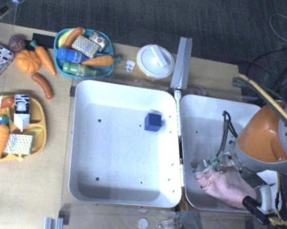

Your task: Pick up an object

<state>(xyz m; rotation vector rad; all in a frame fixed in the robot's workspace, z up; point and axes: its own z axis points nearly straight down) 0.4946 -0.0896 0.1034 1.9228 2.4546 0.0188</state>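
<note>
My end effector (215,164) sat at pink cloth (228,188), right bin (206,114) front edge; grip state unclear. Cloth soft, light: pinch bunched fold.

The robot arm (286,134) is big and round. Most of it is grey, with a bright orange band (260,133) shaped like a bowl just above the pincer (215,164). A black letter mark shows on the grey part beside the band. Thin black cables (225,132) run along the arm to the pincer, which is small and dark with little metal parts.
</note>
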